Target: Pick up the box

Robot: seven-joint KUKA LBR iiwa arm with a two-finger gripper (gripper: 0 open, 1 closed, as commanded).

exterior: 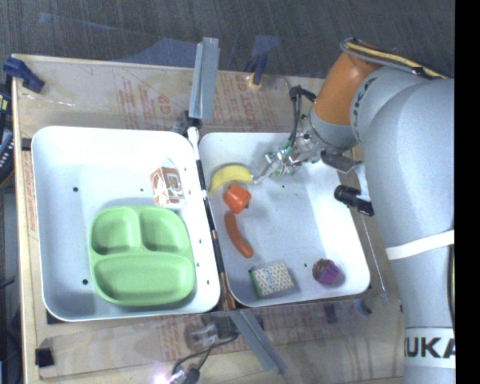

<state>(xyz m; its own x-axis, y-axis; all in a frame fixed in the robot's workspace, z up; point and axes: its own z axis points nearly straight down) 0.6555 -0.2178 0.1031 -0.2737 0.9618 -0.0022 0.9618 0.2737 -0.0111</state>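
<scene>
Grey arm reaching in over the right bin's [348, 238] far edge, gripper [278, 163] low beside banana [228, 174], finger state unclear, box [271, 279] by near edge, wooden bench [104, 94].

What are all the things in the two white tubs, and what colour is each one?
Shallow white plastic bins: 2, white, side by side on the bench.
Green divided plastic tray: 1, green, left bin, near side.
Small brown and white carton: 1, left bin, just above the tray by the right wall.
Yellow banana: 1, yellow, right bin, top left.
Small orange and red toy vegetable: 1, right bin, just below the banana.
Orange-red sausage: 1, right bin, left side.
Flat patterned box: 1, pale green and white, right bin, near edge.
Small purple toy: 1, purple, right bin, near right corner.
Gripper: 1, metallic, over the right bin's top, beside the banana.
</scene>
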